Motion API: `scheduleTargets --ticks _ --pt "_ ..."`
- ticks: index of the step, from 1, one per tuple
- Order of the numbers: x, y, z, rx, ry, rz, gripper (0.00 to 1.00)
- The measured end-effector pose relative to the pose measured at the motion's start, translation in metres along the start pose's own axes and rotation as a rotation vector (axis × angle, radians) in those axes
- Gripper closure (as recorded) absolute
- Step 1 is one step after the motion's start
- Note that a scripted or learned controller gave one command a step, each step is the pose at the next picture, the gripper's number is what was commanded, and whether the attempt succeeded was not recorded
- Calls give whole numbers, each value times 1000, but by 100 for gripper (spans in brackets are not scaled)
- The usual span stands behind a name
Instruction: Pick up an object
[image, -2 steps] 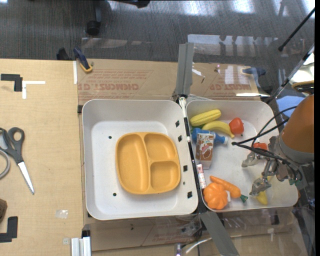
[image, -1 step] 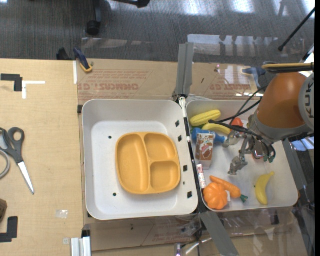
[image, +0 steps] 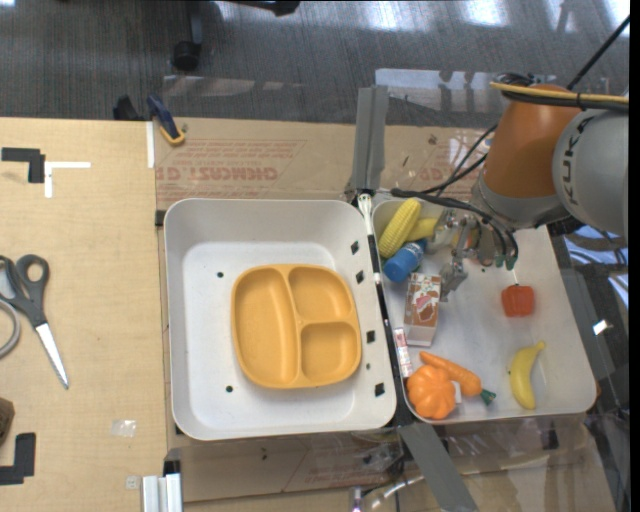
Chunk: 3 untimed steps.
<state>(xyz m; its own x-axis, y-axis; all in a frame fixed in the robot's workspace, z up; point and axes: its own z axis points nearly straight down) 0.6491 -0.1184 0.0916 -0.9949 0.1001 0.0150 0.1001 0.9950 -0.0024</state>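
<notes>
Right bin (image: 560, 300): gripper (image: 470, 255) at its upper middle; whether the fingers are apart or together cannot be told. Corn (image: 398, 224) and blue bottle (image: 403, 263) lie left of the gripper, carton (image: 424, 300) below it, red block (image: 517, 300) to its lower right, banana (image: 524, 374), carrot (image: 455, 371) and pumpkin (image: 432, 391) farther below.

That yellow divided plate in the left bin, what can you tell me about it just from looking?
The yellow divided plate looks like smooth moulded plastic, a rounded rectangle with a raised rim. Ridges split it into three wells: one long well along its left side and two smaller ones stacked on the right. All three hold nothing. It lies flat, right way up, slightly turned, near the middle of the shallow white left bin, resting on the bin's floor and apart from its walls.
</notes>
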Motion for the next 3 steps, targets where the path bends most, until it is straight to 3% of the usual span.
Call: scheduleTargets --ticks 1,2,3 --pt "46 16 -3 2 -23 119 0" --pt "96 4 -4 4 -33 344 0" --pt "156 -31 -8 -15 -58 611 0"
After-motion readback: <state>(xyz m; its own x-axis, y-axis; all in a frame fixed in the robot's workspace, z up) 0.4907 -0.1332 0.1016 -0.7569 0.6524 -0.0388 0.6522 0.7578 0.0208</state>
